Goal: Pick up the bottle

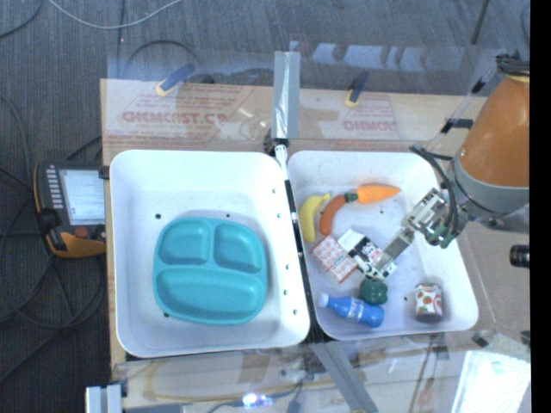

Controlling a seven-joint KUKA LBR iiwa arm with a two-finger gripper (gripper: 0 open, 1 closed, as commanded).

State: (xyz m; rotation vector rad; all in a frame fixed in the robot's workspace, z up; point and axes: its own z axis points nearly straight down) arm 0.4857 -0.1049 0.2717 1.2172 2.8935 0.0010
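Blue plastic marks the bottle [354,310], which lies on its side near the front wall of the right bin [465,312], its white cap pointing left toward the divider. Its long axis runs left to right, tilted slightly down at the right end. The gripper [377,269] hangs just above and behind it, over a dark green round thing [374,291] and beside a small patterned box [334,257]. Whether it is gripping or spread cannot be made out; nothing is visibly held. To reach the bottle, the gripper would likely need to move forward and slightly left, then turn across that axis.
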